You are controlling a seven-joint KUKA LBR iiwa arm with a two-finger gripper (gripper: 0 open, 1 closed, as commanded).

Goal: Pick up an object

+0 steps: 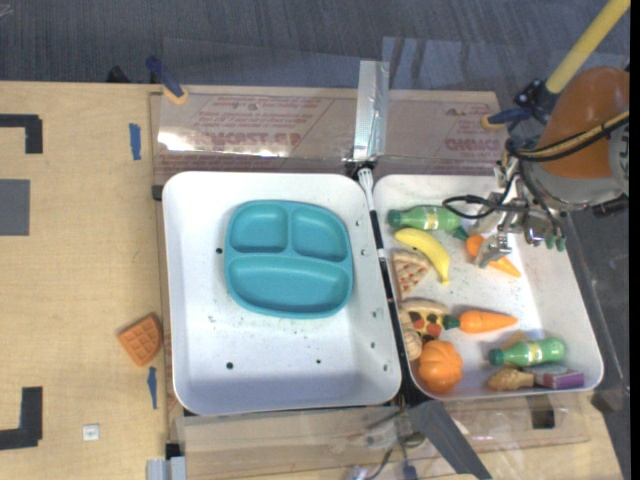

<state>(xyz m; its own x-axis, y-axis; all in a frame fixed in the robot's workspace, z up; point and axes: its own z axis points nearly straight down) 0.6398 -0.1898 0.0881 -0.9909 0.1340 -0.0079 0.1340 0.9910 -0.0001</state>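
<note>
My gripper (494, 250) hangs low over the back of the right bin (575, 298), reaching in from the right. An orange carrot-like toy (503, 264) lies right under it, with orange showing on both sides of the gripper tip. Whether the toy is gripped is unclear. A green bottle (430, 218) and a yellow banana (425, 251) lie just to the left of the gripper.
The right bin also holds a pizza slice (408, 271), a second slice (425, 318), a carrot (485, 320), an orange fruit (440, 365), another green bottle (528, 351) and a purple item (562, 378). A teal divided plate (290, 258) sits in the left bin (200, 368). A waffle (140, 340) lies on the bench.
</note>
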